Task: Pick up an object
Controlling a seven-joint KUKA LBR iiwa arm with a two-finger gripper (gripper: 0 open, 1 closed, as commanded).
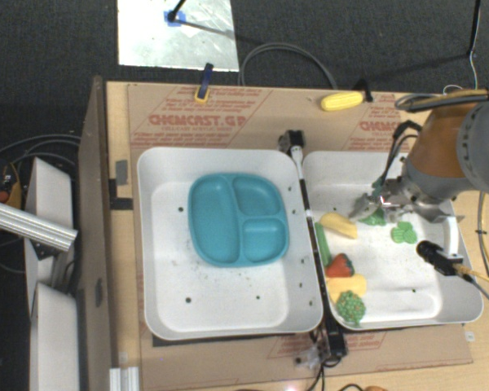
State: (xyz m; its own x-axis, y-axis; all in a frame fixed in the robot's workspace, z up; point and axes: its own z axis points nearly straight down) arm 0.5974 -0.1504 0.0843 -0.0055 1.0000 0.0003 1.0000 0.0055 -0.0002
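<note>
Two white bins side by side on the bench; left bin [159,243] carries a teal divided plate [236,218] near its middle; right bin [456,304] holds the loose objects, gathered along its left wall. There: a pale yellow banana-like piece [339,225] toward the far side; a thin green piece [321,241] lying along the wall; a red piece [340,263] just beside it; a yellow block [347,285] touching the red one; a green knobbly broccoli-like piece [350,306] at the near left corner; a small green leafy piece [404,234] apart, toward the bin's middle. Arm [456,149] reaches in from the right; tool [376,208] low over the far part of the right bin, just beside the banana-like piece, something green at its tip; cannot tell whether the tool is apart, together or clamped on anything. Judgement: pick not yet shown done; nothing visibly lifted; all pieces appear to rest on the bin floor; grasp and lift remain.
</note>
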